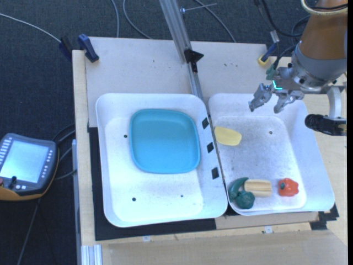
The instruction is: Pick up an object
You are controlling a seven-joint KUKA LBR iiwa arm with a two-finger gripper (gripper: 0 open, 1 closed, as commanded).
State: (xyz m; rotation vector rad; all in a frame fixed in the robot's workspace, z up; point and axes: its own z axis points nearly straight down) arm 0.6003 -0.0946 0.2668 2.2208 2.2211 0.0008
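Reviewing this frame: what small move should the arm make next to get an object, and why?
Probably shift the open gripper toward the yellow piece and lower over it. The gripper hangs at the right bin's far edge holding nothing, and that piece lies alone, while the other items crowd the near edge.

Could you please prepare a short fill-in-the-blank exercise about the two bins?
1. The square blue plastic plate lies in the ____ white bin.
2. The gripper hangs over the ____ white bin with fingers apart.
3. The round red toy pepper lies in that bin's ____ right corner.

Missing words: left; right; near
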